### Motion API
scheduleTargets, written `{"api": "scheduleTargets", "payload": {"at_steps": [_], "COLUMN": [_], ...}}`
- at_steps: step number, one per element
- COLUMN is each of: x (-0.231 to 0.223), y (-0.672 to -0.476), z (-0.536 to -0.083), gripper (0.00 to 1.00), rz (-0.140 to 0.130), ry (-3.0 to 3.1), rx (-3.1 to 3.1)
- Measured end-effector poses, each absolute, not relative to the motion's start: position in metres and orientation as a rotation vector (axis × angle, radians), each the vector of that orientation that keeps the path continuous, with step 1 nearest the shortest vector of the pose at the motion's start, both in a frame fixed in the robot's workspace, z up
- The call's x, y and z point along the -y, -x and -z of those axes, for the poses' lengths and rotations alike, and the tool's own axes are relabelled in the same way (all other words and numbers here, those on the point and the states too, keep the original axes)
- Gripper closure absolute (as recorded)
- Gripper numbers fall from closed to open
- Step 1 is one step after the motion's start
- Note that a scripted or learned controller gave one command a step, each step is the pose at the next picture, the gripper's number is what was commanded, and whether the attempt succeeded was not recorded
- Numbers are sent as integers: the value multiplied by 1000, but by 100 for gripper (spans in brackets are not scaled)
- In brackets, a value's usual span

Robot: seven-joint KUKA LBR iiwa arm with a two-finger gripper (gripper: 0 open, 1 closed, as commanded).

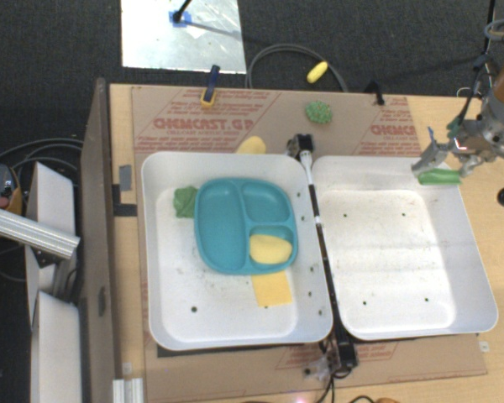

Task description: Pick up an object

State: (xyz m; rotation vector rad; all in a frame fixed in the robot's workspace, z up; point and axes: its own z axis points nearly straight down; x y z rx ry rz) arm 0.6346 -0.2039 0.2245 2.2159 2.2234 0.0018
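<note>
Your gripper [441,159] above the right bin's [403,309] far corner, jaws clamped on a green object [438,175].

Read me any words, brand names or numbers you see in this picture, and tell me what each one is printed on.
"CHEMCAST" in red letters, on the brown paper-covered board behind the left white bin; the smaller red letters after it are too blurred to read.
A second red print of the same style, upper right on that board, near the right white bin: blurred, probably "CHEMCAST" again.
The teal divided plastic plate carries no text.
</note>
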Motion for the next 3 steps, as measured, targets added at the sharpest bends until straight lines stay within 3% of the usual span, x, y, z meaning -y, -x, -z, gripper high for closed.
{"api": "scheduleTargets", "payload": {"at_steps": [1, 2, 3], "x": [204, 200, 144], "y": [-636, -624, -604], "z": [-235, -225, -216], "gripper": [100, 100, 100], "rz": [-5, 1, 0], "ry": [-2210, -2219, -2214], "rx": [-2225, -2222, -2231]}}
